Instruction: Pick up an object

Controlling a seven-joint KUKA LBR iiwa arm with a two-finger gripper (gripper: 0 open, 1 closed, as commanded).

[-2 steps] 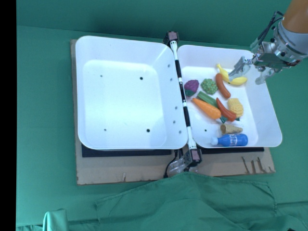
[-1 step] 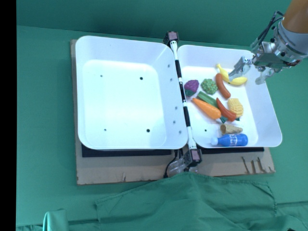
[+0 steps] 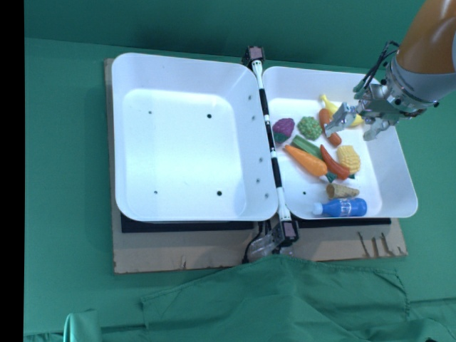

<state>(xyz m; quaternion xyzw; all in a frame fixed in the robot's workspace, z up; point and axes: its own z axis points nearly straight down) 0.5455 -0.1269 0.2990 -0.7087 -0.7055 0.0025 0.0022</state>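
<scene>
The end effector (image 3: 358, 122) hangs over the far part of the right bin (image 3: 399, 169), its two fingers spread apart with one tip by the orange sausage-shaped toy (image 3: 328, 125) and the other toward the bin's right side; nothing is caught between them. Above it the grey wrist runs up into the orange band of the arm (image 3: 431, 30), which comes in from the upper right.

Just behind the end effector lies a yellow banana (image 3: 328, 105), partly hidden by the fingers. Just to its left sits a green broccoli (image 3: 309, 127), and further left a purple piece (image 3: 283, 127) near the bin's inner wall. Nearer to me than the end effector are a yellow corn cob (image 3: 348, 158), a red chilli (image 3: 333, 162), a dark green cucumber (image 3: 308, 146) and an orange carrot (image 3: 306, 160), all crowded together and touching or overlapping. Closer still to the near wall lie a tan cone (image 3: 343, 190) and a blue bottle (image 3: 343, 207) on its side.

Well to the left of the end effector, across the black-and-white divider rail (image 3: 269, 141), is the left bin (image 3: 185, 141). Both bins sit on a cardboard sheet (image 3: 178, 251) on the green bench (image 3: 64, 155), with rumpled green cloth (image 3: 285, 301) at the near edge
</scene>
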